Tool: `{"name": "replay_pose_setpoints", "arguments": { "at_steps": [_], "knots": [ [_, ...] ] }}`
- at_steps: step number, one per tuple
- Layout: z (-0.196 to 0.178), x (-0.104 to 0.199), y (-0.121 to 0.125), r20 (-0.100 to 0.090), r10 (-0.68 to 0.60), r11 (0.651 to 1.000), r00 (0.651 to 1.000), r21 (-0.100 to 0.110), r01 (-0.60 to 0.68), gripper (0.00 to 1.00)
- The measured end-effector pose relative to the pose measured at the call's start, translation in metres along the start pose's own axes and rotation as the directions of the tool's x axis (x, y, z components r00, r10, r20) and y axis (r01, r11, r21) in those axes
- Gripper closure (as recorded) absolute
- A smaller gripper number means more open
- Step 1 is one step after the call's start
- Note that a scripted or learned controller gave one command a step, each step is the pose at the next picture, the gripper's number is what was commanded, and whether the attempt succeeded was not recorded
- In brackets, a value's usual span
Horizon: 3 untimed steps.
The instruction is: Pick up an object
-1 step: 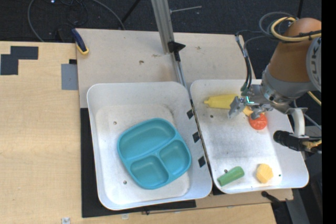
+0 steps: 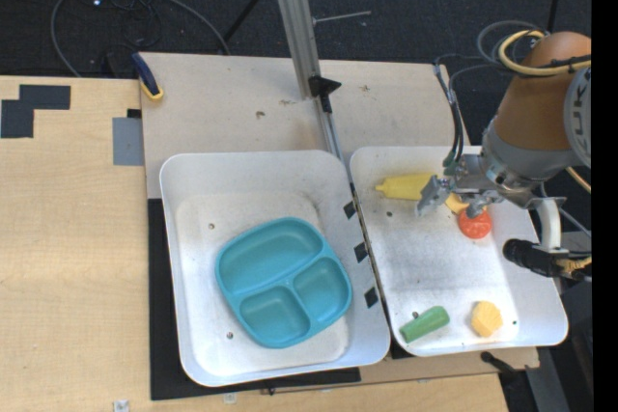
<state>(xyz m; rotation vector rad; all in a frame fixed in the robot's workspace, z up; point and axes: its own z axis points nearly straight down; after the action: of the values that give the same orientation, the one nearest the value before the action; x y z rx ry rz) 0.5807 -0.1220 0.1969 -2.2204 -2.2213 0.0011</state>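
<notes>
My gripper (image 2: 436, 198) hangs low over the far part of the right bin (image 2: 541, 331), reaching in from the right. Just to its left, touching or almost touching it, lies a yellow object (image 2: 402, 186). A red-orange round object (image 2: 474, 225) sits right below the gripper's body. Near the front of the same bin lie a green cylinder-like piece (image 2: 425, 323) and a small yellow lump (image 2: 487, 317). Nothing shows as held.
The left bin (image 2: 183, 207) holds a turquoise divided plate (image 2: 282, 281). An upright aluminium post (image 2: 297, 24) stands behind the bins, near their shared wall. The middle of the right bin is bare floor.
</notes>
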Motion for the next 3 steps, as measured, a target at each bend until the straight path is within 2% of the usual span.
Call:
{"name": "replay_pose_setpoints", "arguments": {
  "at_steps": [1, 2, 3],
  "knots": [
    [0.063, 0.004, -0.008, -0.002, 0.000, 1.000, 1.000, 0.009, 0.000, 0.00],
    [0.095, 0.003, -0.006, 0.001, 0.000, 1.000, 1.000, -0.003, 0.000, 0.00],
    [0.089, 0.002, -0.008, -0.001, 0.006, 1.000, 1.000, 0.004, -0.006, 1.00]
  ]
}}
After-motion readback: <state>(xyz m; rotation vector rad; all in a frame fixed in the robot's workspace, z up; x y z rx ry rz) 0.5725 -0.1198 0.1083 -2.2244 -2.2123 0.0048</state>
